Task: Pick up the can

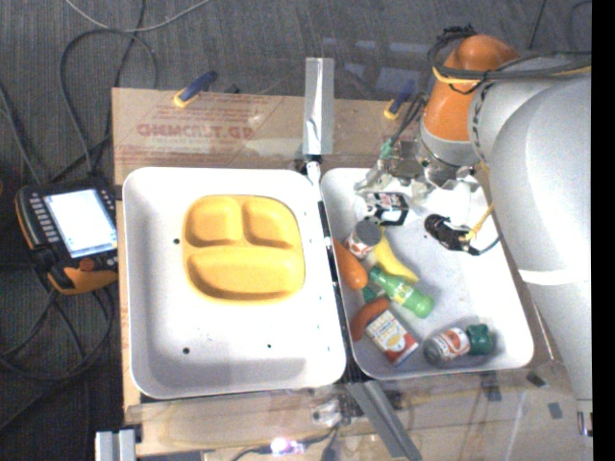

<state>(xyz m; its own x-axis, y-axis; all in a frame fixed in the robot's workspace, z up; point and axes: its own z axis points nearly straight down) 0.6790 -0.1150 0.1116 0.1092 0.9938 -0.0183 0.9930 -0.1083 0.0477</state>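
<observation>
Silver can (447, 346) lies on its side near the right bin's (514, 301) front right corner, untouched; the gripper (389, 200) hovers at the far edge, grip state indiscernible. Pickup remains undone.

Bulky grey arm (538, 181) with an orange band (450, 113) above its wrist.

A robotics lab: bench with white bins (144, 286), teach pendant (72, 224), floor cables (96, 27).

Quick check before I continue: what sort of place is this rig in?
Likely a robotics lab test bench: two white bins holding toy food and a yellow tray, a teach pendant alongside, loose cables on the carpet.
</observation>
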